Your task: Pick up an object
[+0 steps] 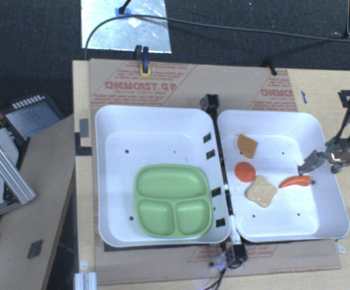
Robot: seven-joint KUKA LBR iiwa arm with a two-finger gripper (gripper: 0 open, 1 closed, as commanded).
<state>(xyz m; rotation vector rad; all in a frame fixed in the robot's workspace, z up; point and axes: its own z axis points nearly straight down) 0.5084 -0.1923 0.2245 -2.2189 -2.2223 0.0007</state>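
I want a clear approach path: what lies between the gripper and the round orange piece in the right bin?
In the camera view, the carrot lies between the gripper and the orange piece, close under the gripper; the rest is bare bin floor.

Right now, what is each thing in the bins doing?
Green plate: flat in the left bin, nothing on it.
Brown piece: lying in the right bin.
Orange-red round piece: lying loose.
Tan bread slice: lying flat.
Carrot: lying below the gripper.
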